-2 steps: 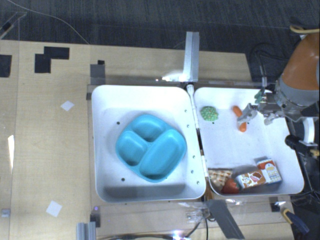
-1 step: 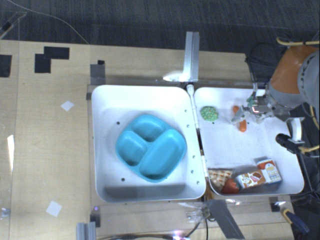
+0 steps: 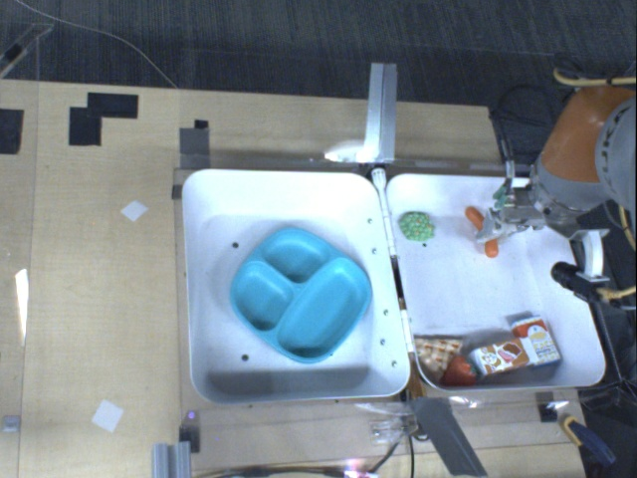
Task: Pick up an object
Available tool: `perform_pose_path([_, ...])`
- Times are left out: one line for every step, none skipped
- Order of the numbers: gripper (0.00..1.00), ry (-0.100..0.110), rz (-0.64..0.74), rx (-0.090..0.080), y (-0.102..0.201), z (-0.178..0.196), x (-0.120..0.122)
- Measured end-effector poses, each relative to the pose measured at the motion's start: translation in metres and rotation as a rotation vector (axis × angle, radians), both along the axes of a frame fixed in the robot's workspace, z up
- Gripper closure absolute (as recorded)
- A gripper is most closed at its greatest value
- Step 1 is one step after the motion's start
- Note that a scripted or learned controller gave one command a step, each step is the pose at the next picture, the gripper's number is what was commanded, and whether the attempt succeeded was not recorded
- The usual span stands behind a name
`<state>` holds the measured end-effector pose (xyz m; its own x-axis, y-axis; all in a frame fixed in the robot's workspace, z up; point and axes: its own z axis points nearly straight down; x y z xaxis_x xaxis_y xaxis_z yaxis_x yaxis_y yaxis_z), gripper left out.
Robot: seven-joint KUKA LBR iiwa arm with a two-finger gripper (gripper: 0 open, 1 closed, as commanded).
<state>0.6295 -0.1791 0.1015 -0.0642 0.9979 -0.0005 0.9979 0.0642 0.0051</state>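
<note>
Arm: We see the grey arm (image 3: 597,167) enter from the right, its orange band above the wrist, reaching over the upper part of the right bin.
Gripper: We locate the gripper (image 3: 495,229) low over the right bin's upper middle, its metallic fingers directed toward the left.
Gripper state: We cannot tell how the fingers stand; they are too small and cluttered to resolve.
Carrot pieces: We note two small orange carrot-like pieces (image 3: 475,216) right at the fingertips, one to the upper left and one just below. We cannot tell whether either sits between the fingers or merely lies on the bin floor beside them.
Green object: We see a round, textured green object (image 3: 417,226) on the right bin's floor near its upper left corner, apart from the gripper.
Carton: We see a small printed carton (image 3: 516,348) lying flat near the right bin's lower edge.
Lower left items: We note a tan waffle-patterned item (image 3: 437,351) and a red object (image 3: 460,371) touching it, just beside the carton.
Right bin: We identify the right bin (image 3: 587,366) as holding all small objects.
Left bin: We identify the left bin (image 3: 214,267) as holding a blue divided tray (image 3: 300,293) with three compartments, set at its centre.
</note>
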Motion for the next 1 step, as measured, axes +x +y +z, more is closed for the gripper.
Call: perform_pose_path([1.0,0.003,0.017,0.0,0.0703,0.0771,-0.0126])
